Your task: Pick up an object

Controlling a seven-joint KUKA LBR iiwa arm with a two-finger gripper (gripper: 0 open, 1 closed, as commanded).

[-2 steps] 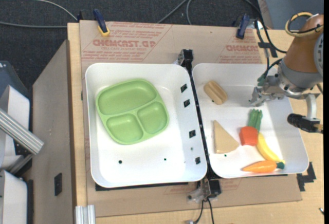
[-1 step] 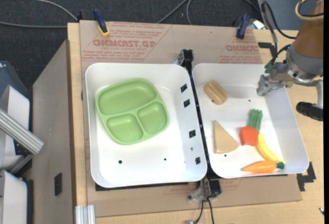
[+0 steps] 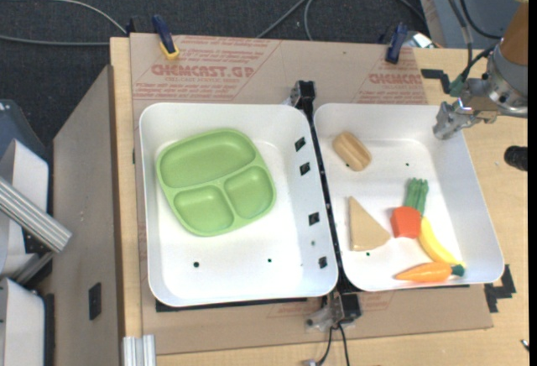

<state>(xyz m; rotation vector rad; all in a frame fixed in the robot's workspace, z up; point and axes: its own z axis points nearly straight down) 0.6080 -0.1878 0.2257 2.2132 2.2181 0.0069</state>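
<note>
Camera view shows 2 white bins side by side. The left bin carries a green 3-compartment plate toward its far-left part. The right bin holds a tan bread roll near its far-left corner, a tan wedge by its near-left edge, and a red-and-green vegetable, a banana and a carrot near its near-right corner. The gripper hangs over the right bin's far-right corner; open or closed, I cannot tell.
</note>
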